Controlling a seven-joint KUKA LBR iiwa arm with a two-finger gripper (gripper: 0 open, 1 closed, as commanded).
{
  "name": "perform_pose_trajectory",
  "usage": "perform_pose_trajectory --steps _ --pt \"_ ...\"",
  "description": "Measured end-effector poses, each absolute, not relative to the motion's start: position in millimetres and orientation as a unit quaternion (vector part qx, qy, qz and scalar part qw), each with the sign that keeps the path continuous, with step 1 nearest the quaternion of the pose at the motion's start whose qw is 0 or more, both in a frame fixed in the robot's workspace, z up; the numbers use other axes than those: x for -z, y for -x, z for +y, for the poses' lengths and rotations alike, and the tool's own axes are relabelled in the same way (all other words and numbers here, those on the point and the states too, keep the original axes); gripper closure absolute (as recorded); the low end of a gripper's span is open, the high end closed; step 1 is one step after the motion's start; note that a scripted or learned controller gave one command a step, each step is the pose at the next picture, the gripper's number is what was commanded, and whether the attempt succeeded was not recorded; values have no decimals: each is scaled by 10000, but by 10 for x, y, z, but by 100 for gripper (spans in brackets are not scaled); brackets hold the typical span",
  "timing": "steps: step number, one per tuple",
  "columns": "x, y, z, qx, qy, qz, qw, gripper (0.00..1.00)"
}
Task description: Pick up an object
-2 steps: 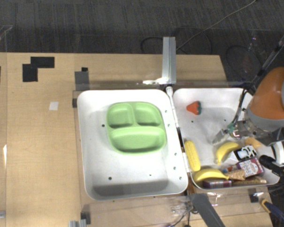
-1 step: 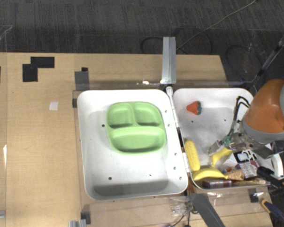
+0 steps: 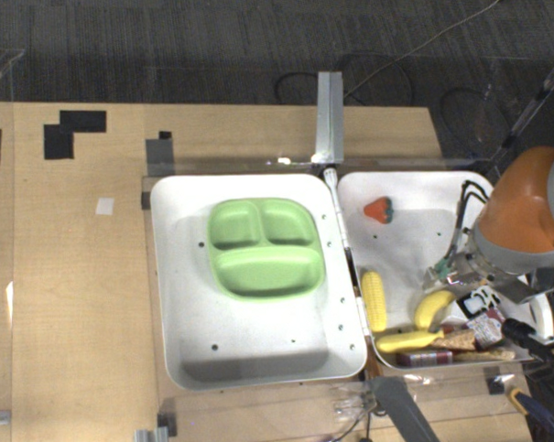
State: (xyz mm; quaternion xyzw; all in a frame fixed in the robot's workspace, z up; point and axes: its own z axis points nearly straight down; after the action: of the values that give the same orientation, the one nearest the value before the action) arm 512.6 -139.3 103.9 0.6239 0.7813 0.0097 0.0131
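The right bin (image 3: pixel 406 242) holds a red strawberry (image 3: pixel 378 210) near its back. A yellow corn cob (image 3: pixel 374 300) lies along its left wall. A short banana (image 3: pixel 434 308) rests near the front, and a longer banana (image 3: pixel 406 341) lies along the front wall. My gripper (image 3: pixel 449 272) hangs low over the right side of this bin, just above and behind the short banana, beneath the orange band (image 3: pixel 524 214) of the arm. Nothing can be made out between its tips.
A green divided plate (image 3: pixel 263 246) lies in the left bin (image 3: pixel 186 348). At the right bin's front corner sit a dark red stick-like item (image 3: pixel 430 356) and a small printed packet (image 3: pixel 488 325). A metal post (image 3: pixel 329 112) stands behind the bins.
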Motion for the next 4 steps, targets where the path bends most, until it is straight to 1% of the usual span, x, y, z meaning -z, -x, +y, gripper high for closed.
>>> perform_pose_trajectory --steps 1,2,3,4 --pt "-1682 -5447 -1338 -17 -6414 7672 27 100" --pt "-1682 -5447 -1339 -16 -6415 7671 25 0" --pt "-908 -5036 -1528 -41 -6457 7635 64 0" --pt "-1026 -5076 -1490 -79 -6442 7648 88 100"
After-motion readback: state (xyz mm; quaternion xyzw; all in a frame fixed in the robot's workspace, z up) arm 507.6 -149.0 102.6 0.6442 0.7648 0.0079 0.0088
